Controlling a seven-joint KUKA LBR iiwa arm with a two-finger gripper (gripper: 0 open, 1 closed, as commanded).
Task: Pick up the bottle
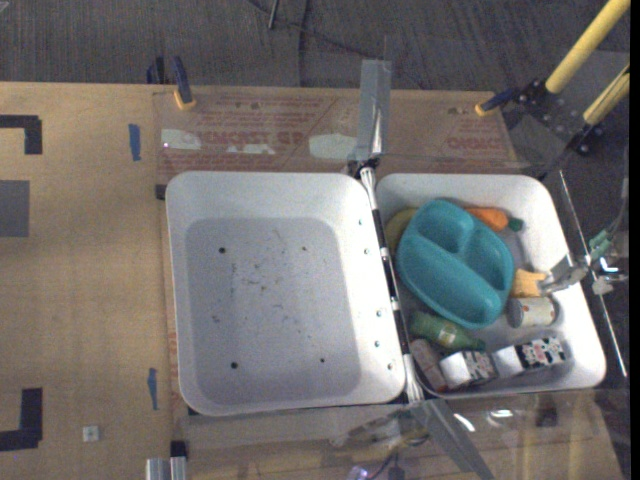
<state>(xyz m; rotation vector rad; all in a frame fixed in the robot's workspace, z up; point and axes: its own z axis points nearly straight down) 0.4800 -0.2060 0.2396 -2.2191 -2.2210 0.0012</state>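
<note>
Nearest you, along the near edge of the right bin (566, 211), lie small printed packs: one black-and-white pack (544, 352) towards the near right corner and another (468, 368) beside it, boxy and flat-faced.

Just behind them lies the bottle (443, 330). It is green and on its side near the bin's near left corner, by the wall shared with the left bin (178, 268). Its far side touches or slips under the near edge of the teal plate (456, 261); you cannot tell which. It looks like glossy plastic, so judge it light, fairly stiff and slippery, and expect it to roll if you nudge it. Take it across the middle of its round body, with the jaws square to its long axis. The plate on one side and the packs on the other leave little room, so the approach looks tight.

A small metal can (534, 312) stands to the right of the bottle, a little apart from it. The plate is a smooth, hard, divided dish, tilted on the things under it. At the bin's far edge you see an orange carrot (490, 218) and a yellow-green rounded piece (400, 226) by the far left corner.

What seems to be the gripper (577, 271) is at the bin's right edge, well apart from the bottle. It is too faint for you to tell whether it is open or closed, and nothing is visibly held.

The left bin is matt white with a scuffed floor.
</note>
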